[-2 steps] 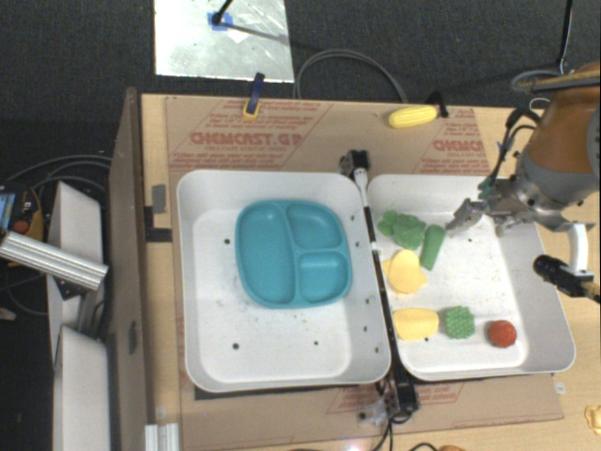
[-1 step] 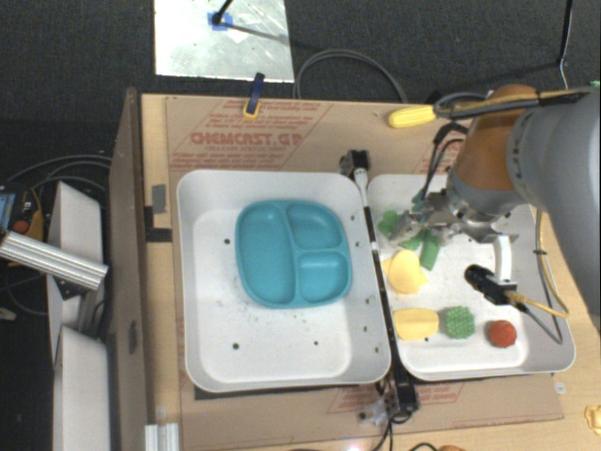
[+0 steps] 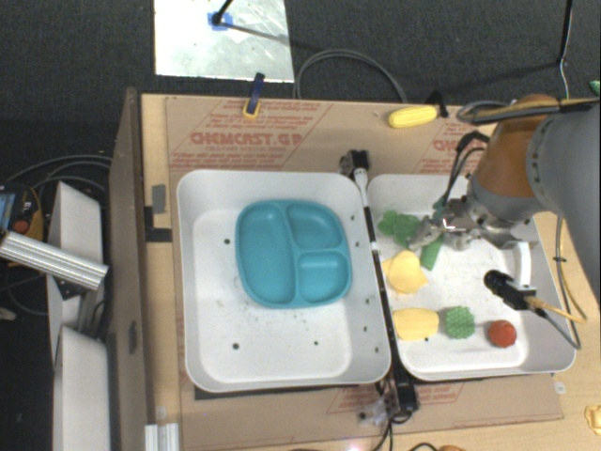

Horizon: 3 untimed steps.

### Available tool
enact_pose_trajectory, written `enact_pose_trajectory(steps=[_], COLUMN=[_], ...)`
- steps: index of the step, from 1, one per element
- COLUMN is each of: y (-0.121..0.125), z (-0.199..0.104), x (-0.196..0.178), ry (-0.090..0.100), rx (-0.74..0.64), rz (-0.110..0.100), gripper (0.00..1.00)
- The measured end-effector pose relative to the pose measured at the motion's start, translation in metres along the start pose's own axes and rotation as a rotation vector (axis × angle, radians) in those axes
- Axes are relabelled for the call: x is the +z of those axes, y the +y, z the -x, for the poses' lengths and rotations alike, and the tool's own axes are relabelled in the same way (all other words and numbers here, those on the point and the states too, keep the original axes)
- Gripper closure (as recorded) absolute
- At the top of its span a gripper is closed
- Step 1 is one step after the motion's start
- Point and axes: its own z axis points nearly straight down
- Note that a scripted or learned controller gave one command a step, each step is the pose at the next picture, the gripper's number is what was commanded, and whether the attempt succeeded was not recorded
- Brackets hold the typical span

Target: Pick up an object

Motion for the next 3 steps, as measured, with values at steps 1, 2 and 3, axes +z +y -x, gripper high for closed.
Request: enact_pose_trajectory(steps=[1, 2, 3], y=[0.007, -0.012, -0.027], z=[0.039, -0.023, 0.007], x=[-0.034, -0.051, -0.043], ry=[-0.002, 0.003, 0.001], rx=[0.0, -0.009, -0.001], rz=[0.004, 0.0, 0.0], gripper=[0.0, 0.0, 0.0])
